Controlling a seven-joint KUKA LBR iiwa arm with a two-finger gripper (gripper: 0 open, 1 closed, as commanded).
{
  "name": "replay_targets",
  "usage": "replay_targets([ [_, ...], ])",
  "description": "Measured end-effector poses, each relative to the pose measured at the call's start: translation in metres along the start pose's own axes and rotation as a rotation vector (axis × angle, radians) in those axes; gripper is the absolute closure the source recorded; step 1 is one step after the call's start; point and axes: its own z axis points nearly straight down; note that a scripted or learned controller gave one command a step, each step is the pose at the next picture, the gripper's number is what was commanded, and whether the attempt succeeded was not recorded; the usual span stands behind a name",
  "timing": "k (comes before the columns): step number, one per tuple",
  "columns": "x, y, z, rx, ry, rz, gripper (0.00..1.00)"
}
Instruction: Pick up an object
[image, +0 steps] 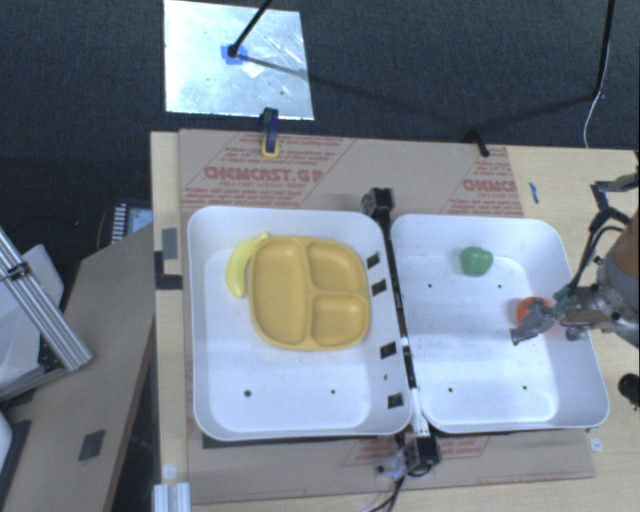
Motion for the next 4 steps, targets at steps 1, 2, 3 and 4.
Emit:
replay_targets([
  [1,0.000,0.003,-0.004,-0.009,-0.003,-0.003,0.00],
  [2,0.005,-0.002,0.057,-0.004,0.000,-0.001,0.00],
  [3,0.006,-0.002,0.109,-0.005,0.000,0.000,0.00],
  [4,0.005,0.000,0.096,-0.011,-0.003,0.000,1.00],
])
